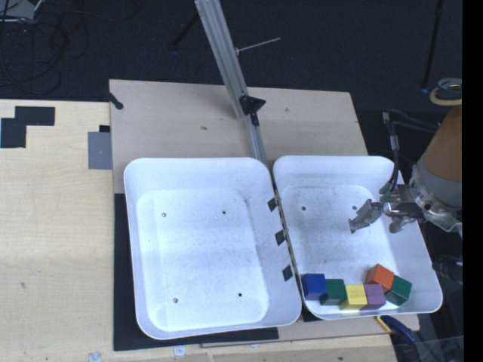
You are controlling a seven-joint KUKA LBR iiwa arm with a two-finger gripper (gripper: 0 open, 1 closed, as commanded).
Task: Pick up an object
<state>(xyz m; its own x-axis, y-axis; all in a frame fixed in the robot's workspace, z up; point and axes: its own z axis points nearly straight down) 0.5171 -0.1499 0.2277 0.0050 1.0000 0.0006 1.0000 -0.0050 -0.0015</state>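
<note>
At the near edge of the right bin (332,173), along its front wall, sits a tight cluster of small blocks. The blue block (313,284) is the one nearest the divider between the two bins. Just beside it, away from the divider, is a dark green block (332,291), then a yellow block (354,296) and a purple block (374,294), each touching or very nearly touching the next. An orange block (380,276) sits just behind the purple one, a little deeper into the right bin, and a second green block (399,289) lies at the outer end of the row, close to that bin's front outer corner.

Further back in the right bin, around the middle of its depth and toward its outer wall, is the gripper (375,216). Its fingers (363,217) point inward toward the divider and look spread apart, with nothing between them. It is well apart from the blocks, and the white floor shows beneath it. The arm (444,164), grey with an orange section, crosses over the right bin's outer wall behind the gripper.

On the other side of the divider, the left bin (198,173) lies side by side with the right bin, with black clips (280,237) joining the two shared rims.

Beyond the right bin's far wall, a metal rail (226,59) rises from the bench (173,119) at a slant, starting near the far end of the divider.
</note>
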